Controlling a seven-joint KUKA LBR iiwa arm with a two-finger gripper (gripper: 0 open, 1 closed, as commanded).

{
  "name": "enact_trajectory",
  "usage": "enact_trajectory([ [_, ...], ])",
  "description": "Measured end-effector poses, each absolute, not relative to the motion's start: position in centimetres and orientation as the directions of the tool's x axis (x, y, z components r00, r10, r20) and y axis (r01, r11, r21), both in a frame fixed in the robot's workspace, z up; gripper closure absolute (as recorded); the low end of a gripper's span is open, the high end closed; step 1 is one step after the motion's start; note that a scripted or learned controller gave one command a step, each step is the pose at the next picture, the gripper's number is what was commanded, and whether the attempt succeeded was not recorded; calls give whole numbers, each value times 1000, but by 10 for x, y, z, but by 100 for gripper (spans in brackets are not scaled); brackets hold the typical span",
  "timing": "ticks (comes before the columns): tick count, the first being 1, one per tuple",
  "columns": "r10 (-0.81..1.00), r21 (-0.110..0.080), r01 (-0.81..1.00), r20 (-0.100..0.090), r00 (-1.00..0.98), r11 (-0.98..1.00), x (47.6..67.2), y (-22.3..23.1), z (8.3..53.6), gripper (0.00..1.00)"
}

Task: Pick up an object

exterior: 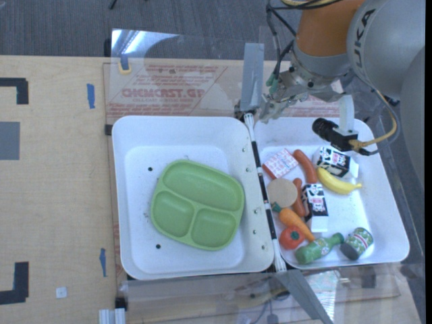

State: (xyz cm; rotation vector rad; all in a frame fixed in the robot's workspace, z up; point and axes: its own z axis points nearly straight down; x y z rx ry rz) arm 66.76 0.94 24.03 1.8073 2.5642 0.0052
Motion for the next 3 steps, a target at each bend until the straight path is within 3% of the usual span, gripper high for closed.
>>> enact_trajectory([
  [1, 949, 4, 949, -1, -315, 315, 667, 73, 234, 100],
  [2, 978, 4, 978, -1, -208, 208, 653, 122, 259, 100],
  [3, 980, 0, 980, 0, -197, 197, 657, 192, 220, 100],
])
